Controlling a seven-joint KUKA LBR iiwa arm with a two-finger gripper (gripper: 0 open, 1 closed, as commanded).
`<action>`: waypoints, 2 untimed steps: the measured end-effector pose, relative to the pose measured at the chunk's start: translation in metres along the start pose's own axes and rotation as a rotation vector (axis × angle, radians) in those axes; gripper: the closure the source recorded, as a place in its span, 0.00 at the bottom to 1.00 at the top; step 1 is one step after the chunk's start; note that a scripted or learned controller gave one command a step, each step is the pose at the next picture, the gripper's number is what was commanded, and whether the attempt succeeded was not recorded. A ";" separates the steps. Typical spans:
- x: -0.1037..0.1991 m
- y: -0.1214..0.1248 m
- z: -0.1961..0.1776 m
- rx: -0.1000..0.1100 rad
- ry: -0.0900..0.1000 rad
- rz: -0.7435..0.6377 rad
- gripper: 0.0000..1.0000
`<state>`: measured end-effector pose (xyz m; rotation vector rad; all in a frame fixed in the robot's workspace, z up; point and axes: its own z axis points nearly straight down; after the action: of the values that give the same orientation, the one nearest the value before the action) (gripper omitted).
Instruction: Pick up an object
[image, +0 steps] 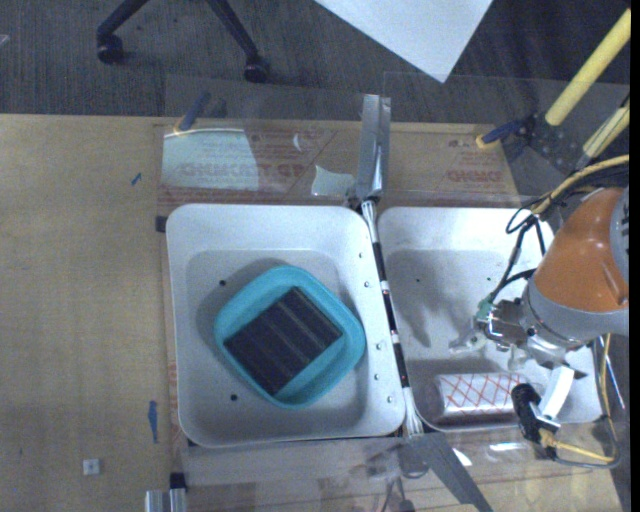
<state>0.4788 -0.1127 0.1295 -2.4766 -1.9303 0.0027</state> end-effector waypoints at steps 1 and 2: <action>-0.049 0.064 0.015 -0.004 -0.001 -0.127 0.00; -0.050 0.065 0.005 -0.006 -0.002 -0.126 1.00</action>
<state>0.5294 -0.1768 0.1242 -2.3543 -2.0863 0.0002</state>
